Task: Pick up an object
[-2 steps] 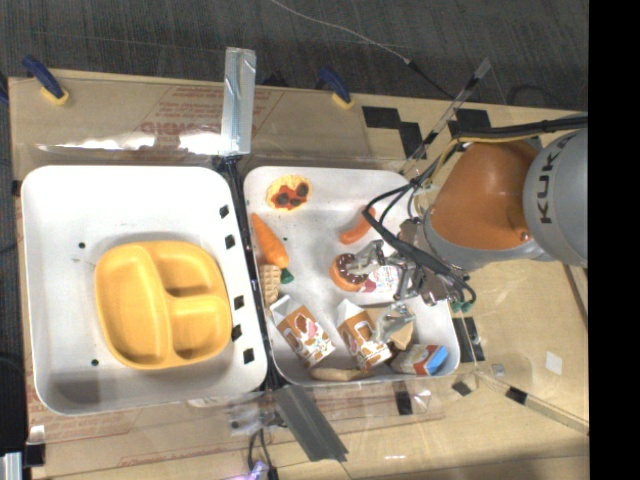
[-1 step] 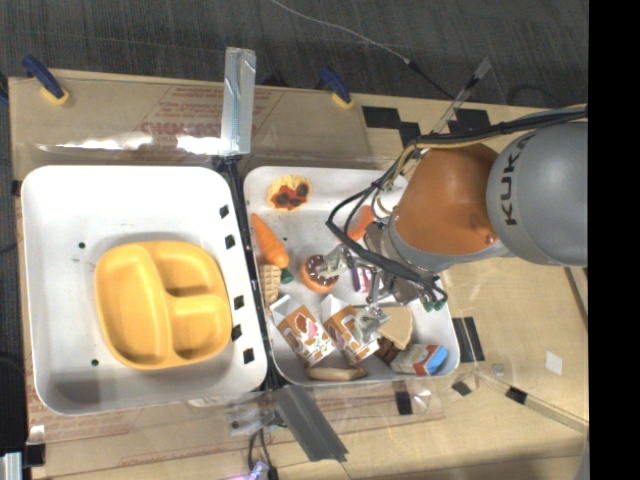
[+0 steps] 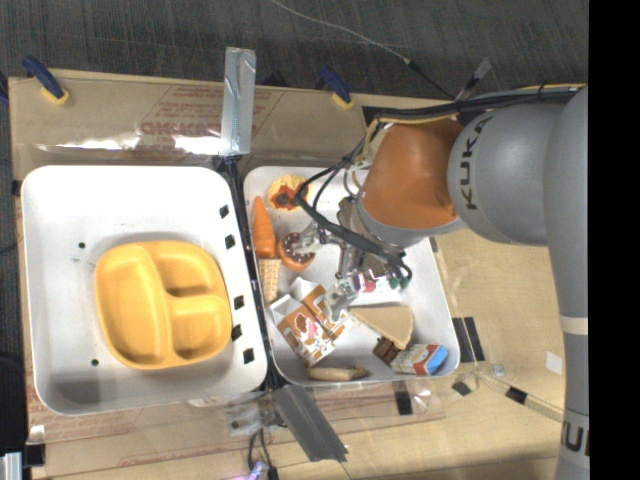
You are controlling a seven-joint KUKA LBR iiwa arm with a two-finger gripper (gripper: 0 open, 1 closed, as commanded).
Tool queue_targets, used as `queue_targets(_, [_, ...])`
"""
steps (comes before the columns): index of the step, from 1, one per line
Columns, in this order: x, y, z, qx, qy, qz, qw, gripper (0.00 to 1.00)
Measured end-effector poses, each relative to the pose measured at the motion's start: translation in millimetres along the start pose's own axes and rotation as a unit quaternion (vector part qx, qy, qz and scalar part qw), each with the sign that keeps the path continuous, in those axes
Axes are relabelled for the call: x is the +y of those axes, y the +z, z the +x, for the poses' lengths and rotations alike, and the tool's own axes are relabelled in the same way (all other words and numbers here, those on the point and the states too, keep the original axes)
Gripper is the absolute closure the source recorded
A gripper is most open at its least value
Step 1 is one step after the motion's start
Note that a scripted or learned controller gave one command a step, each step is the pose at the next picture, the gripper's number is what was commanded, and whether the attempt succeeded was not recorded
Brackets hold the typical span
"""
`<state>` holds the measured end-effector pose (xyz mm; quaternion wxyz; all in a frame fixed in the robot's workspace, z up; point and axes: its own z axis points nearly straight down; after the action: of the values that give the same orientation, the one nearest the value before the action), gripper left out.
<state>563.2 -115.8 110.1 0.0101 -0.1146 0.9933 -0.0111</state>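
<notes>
The grey arm [image 3: 510, 168], nearest the lens, is seen lowered over the right bin [image 3: 440, 298], with nothing yet lifted.

The gripper [image 3: 348, 283] is placed near the bin's centre, just above a patterned carton [image 3: 310, 330]; whether anything is pinched cannot be told, as the tip is masked by wrist and cables. The pick is judged unfinished: every object is seen lying in the bin, so grasp and lift remain. Around the gripper, a tan wedge [image 3: 388, 323] is found at four o'clock, a small round brown item [image 3: 297, 251] at ten, an orange carrot [image 3: 263, 230] farther out at ten, and a blue-and-red box [image 3: 425, 359] at five. Crowding is judged the chief obstacle. A yellow divided tray [image 3: 160, 300] is held in the left bin [image 3: 60, 198], at nine o'clock.
</notes>
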Motion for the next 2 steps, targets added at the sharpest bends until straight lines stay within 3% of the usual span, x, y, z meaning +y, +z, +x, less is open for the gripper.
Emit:
queue_targets(1, [-5,0,7,-0.006,0.075,-0.003,0.9972,0.00])
queue_targets(2, [21,7,32,-0.002,0.090,-0.006,0.9959,0.00])
